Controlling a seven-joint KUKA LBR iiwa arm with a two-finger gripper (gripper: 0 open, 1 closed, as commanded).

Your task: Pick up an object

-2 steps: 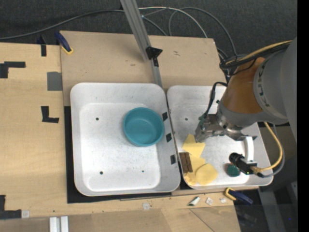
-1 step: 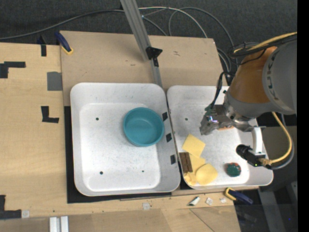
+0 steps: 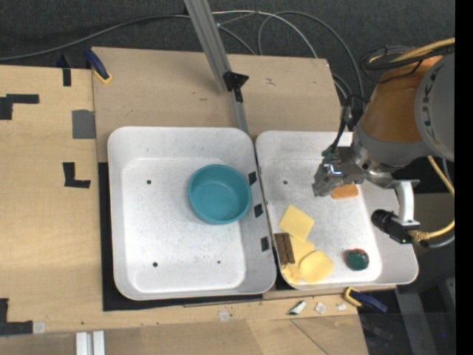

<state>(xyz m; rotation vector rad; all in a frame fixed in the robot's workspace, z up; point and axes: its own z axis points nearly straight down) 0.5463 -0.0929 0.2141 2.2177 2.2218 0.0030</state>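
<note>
My gripper (image 3: 330,180) hangs low over the right bin (image 3: 295,148), reaching in from the right. An orange block (image 3: 345,192) lies right beside its tip, partly hidden by it. Nearer the front of that bin lie a yellow square slab (image 3: 296,222), a yellow round piece (image 3: 315,266), a brown bar (image 3: 285,248) and a small dark green object (image 3: 358,259). A teal bowl (image 3: 219,193) sits upright in the left bin (image 3: 140,228).
A grey metal pole (image 3: 211,43) slants across the back of the bench to the gap between the bins. Black cables (image 3: 295,28) run behind the right bin. Yellow-and-blue clamps sit at the bench's back left (image 3: 98,66) and front right (image 3: 362,298).
</note>
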